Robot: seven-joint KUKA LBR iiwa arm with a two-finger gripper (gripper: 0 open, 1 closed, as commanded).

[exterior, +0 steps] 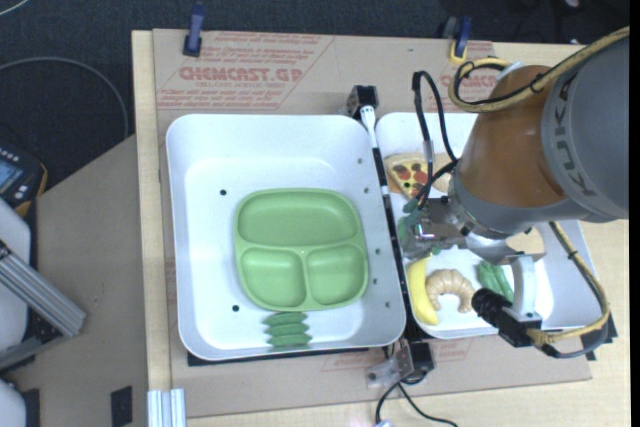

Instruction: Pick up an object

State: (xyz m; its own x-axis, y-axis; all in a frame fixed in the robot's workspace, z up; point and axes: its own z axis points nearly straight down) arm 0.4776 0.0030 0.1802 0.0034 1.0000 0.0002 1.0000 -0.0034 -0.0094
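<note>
Fingers (432, 233) — spread unclear, arm overhead | croissant (449, 286), banana (421, 293) beside — pizza slice (406, 174) behind

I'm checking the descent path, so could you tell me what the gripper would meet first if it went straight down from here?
Probably the croissant or the banana beside it in the right bin; the arm hides the gripper, so depth is unclear.
</note>
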